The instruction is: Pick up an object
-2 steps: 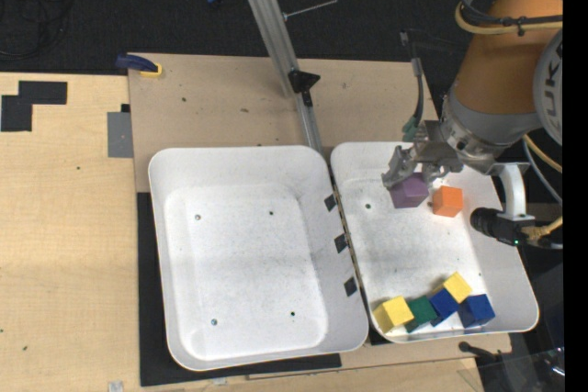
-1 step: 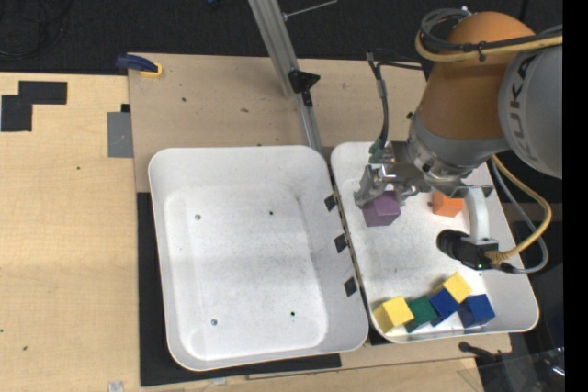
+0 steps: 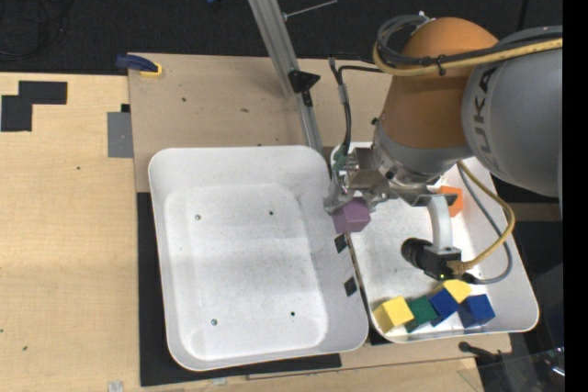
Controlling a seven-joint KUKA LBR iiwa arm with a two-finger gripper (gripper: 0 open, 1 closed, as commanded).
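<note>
My gripper (image 3: 351, 205) hangs over the left edge of the right bin (image 3: 514, 312), just past the divide between the two bins. A purple block (image 3: 351, 216) sits between its fingers, lifted above the bin floor. At the front of the right bin lie a yellow block (image 3: 396, 312), a green block (image 3: 423, 311), a blue block (image 3: 444, 301) with a small yellow piece (image 3: 457, 290) on it, and a second blue block (image 3: 476, 309). An orange thing (image 3: 451, 198) peeks out from behind the wrist.
The left bin (image 3: 175, 197) is a wide white tray with a few dark specks. A slanted aluminium rail (image 3: 274, 32) rises behind the bins. A blue-and-yellow clamp (image 3: 138, 63) sits at the bench's back left corner.
</note>
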